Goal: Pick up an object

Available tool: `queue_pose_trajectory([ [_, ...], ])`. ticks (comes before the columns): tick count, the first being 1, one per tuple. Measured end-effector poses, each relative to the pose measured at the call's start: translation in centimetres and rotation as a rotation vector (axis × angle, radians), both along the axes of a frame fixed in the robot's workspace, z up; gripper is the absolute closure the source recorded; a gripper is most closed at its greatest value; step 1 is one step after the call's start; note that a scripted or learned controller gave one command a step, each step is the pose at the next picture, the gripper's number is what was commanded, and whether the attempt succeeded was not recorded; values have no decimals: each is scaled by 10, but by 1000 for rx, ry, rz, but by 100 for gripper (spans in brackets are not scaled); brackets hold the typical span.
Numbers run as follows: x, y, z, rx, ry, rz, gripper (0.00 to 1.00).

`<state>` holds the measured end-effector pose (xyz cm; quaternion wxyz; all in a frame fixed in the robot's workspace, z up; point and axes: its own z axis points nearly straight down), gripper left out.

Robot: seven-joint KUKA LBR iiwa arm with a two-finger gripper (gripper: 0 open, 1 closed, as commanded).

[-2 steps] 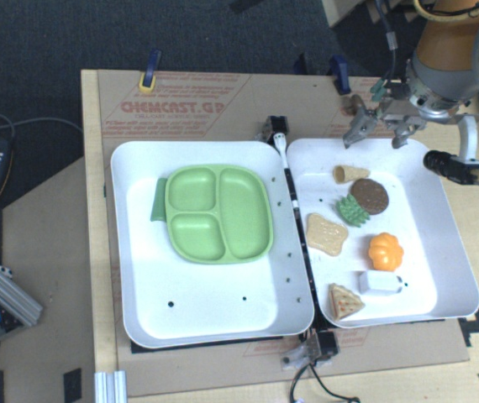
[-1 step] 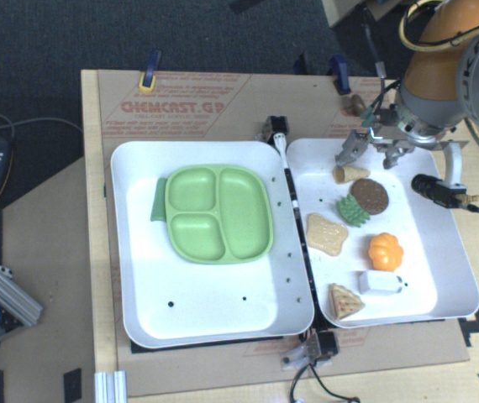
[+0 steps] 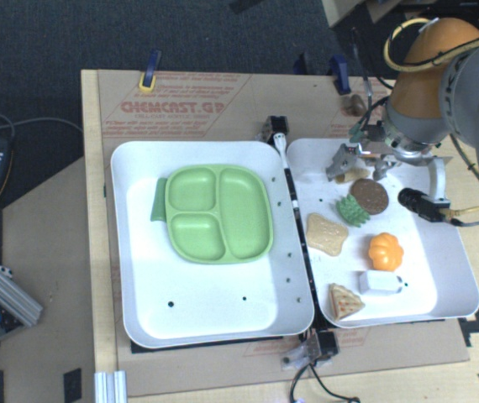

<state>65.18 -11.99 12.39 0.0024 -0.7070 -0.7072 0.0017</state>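
Tan wedge (image 3: 345, 300), orange pumpkin (image 3: 385, 251), brown disc (image 3: 369, 196).

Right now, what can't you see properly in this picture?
- Gripper: camera view from above, too small and blurry to tell if the fingers are open or shut.
- Brown round thing: its top edge is tucked under the gripper.
- Arm: cut off by the right edge.
- White block: too small to tell what it is.
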Motion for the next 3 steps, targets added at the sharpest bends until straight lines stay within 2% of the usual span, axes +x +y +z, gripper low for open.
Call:
queue_pose_trajectory([
  [1,1,1,-40,-1,-5,1,0],
  [2,2,0,-26,-3,-8,0,100],
  [3,13,4,29,-2,-13,1,100],
])
